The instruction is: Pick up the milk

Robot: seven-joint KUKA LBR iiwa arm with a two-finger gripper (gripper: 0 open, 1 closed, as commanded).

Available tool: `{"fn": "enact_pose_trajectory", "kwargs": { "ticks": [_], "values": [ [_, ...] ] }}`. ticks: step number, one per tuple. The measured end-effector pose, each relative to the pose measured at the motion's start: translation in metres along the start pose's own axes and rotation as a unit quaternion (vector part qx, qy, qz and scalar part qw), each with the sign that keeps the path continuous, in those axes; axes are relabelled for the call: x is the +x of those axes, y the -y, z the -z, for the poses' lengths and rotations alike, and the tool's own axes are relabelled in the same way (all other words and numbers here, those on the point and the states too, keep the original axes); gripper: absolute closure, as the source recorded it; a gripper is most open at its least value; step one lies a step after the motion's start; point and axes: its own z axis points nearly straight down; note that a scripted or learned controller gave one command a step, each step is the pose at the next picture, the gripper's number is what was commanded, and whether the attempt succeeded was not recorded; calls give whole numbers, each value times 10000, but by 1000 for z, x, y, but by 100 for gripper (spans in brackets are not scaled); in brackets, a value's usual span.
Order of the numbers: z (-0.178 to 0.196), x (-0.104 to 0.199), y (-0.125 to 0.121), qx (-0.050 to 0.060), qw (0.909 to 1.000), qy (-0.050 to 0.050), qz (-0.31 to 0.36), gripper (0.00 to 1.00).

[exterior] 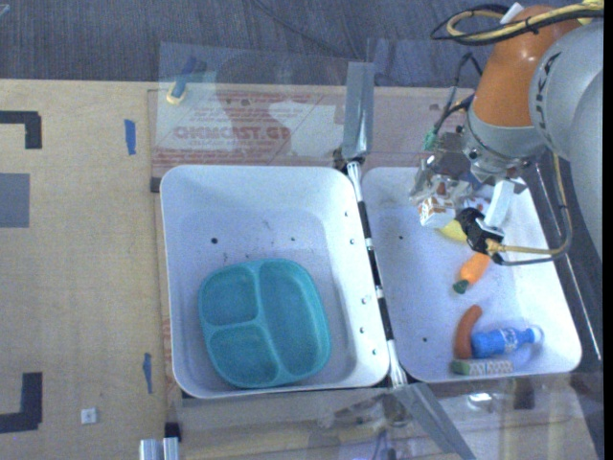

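Hanging at the end effector point(448, 192), milk point(433, 199), above right bin point(412, 305)

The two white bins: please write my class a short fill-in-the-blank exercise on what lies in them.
1. The teal divided plate lies in the ____ bin as the camera sees it.
2. The blue bottle lies in the right bin near its ____ right corner.
3. The plate has ____ compartments.
4. The arm's band above the wrist is coloured ____.

Missing words: left; lower; three; orange
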Motion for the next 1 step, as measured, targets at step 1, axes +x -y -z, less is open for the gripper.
{"fn": "enact_pose_trajectory", "kwargs": {
  "ticks": [1],
  "values": [
    [0, 56, -6, -8, 9987, 1, 519, 100]
  ]
}}
